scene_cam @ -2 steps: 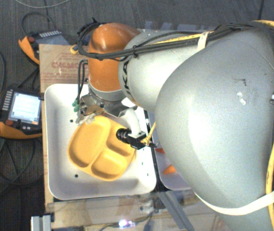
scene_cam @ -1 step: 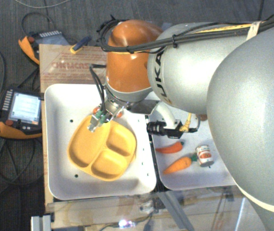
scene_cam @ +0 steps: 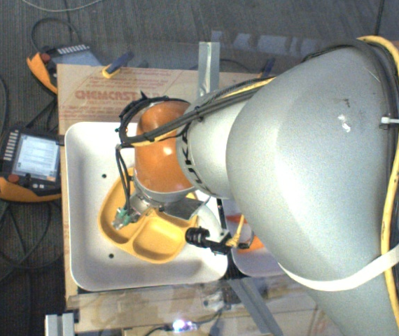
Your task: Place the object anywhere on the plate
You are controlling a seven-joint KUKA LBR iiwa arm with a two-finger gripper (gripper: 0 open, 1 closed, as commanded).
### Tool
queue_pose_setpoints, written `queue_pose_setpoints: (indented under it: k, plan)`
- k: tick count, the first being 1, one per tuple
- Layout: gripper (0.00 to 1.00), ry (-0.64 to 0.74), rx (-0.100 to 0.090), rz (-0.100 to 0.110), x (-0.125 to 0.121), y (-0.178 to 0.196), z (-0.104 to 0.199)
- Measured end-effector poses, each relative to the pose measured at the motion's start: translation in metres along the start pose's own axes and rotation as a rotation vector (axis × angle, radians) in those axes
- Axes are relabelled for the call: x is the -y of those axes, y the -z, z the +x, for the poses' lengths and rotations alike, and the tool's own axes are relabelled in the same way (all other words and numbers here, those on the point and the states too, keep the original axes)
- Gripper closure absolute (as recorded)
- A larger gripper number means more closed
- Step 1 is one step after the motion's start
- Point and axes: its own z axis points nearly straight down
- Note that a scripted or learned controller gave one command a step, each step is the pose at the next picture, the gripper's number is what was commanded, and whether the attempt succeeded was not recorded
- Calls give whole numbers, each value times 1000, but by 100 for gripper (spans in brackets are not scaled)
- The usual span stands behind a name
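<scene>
Gripper (scene_cam: 126, 215) hangs directly above the yellow divided plastic plate (scene_cam: 150, 247), its grasp state impossible to tell.

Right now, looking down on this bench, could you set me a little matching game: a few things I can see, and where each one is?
Things:
1. yellow plate
2. handheld screen
3. orange band
4. cardboard sheet

Places:
A. on the floor, left of the bench
B. on the arm, above the wrist
C. inside the left white bin
D. under the bin's far edge

Pairs: 1-C, 2-A, 3-B, 4-D
</scene>
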Motion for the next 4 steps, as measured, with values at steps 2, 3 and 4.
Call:
queue_pose_setpoints:
  k: [2,3,4]
  plan:
    - [100,-166,8,-15,21,21,-24]
    - [100,-175,-1,16,9,49,46]
    - [100,-530,5,15,12,216,-46]
